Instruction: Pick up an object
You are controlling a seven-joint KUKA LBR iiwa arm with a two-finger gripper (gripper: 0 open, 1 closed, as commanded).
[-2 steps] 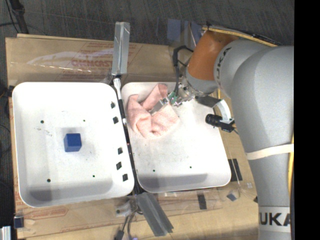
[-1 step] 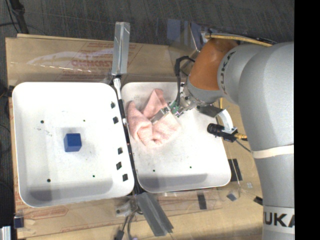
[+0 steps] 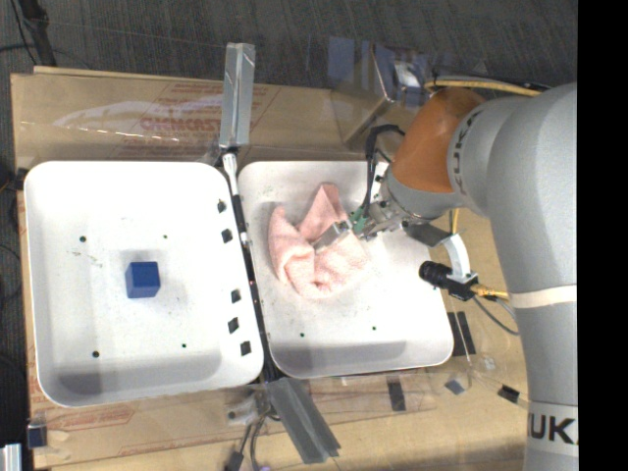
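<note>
Now my tool (image 3: 339, 232) sits down on the pink cloth (image 3: 314, 248); finger state unclear. I'd grab a thick fold before lifting.

A crumpled pink cloth (image 3: 316, 246) lies bunched in the middle of the right bin (image 3: 412, 337). A small blue cube (image 3: 143, 279) sits upright near the centre of the left bin (image 3: 59, 194).

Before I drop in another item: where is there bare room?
Left bin: bare floor all around the blue cube. Right bin: a free strip along the near wall. Crowded in its middle, where the gripper meets the pink cloth.
</note>
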